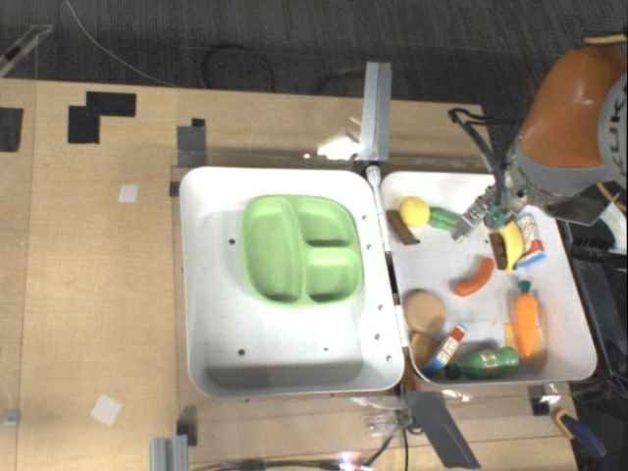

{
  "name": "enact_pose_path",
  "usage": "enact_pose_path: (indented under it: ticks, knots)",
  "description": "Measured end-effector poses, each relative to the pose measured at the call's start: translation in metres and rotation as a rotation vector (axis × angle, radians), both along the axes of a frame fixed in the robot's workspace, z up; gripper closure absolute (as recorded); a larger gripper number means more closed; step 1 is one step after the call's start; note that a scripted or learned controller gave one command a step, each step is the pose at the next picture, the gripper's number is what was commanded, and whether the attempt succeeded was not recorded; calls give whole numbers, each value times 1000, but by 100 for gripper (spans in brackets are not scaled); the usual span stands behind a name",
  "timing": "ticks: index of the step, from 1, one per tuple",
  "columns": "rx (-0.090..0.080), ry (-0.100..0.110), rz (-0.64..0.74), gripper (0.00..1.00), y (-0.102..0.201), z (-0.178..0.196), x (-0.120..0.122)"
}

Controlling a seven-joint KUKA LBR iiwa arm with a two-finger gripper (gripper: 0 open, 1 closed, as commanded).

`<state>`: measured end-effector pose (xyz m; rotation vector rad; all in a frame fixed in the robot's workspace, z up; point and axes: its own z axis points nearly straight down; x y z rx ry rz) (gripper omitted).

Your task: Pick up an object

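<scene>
Wooden bench (88, 292) under dark carpet at top, 2 shallow white bins side by side on it. Left bin (211, 351) holds 1 green divided tray (299, 248), sitting toward the upper middle, 3 compartments, nothing visible in them.

Right bin (569, 351) holds the small stuff. Yellow lemon (414, 211) near upper left, touching a green piece (442, 218) on its right. Brown bar (401, 227) just left and below the lemon, tilted. Orange-red sausage (474, 277) near the middle, tilted. Yellow banana (509, 240) with a brown end, upper right, just beside a small white-red-blue tube (531, 240) at its right. Carrot (528, 324) along the right side, upright in view, green top up. Tan round disc (425, 311) at lower left. Small red-white-blue bottle (445, 350) below the disc, tilted, near a green bottle (487, 362) lying along the bottom wall.

Arm comes in from the right, orange band big at upper right. Gripper (494, 209) sits over the upper right part of the right bin, just above the banana and right of the green piece. Jaws: cannot tell if apart or together, too small and cluttered. No object seen between them.
</scene>
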<state>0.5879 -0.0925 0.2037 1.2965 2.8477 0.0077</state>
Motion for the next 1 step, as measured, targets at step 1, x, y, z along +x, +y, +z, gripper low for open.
enact_pose_path:
  ticks: [1]
  knots:
    - [0, 5, -1, 0, -1, -2, -1]
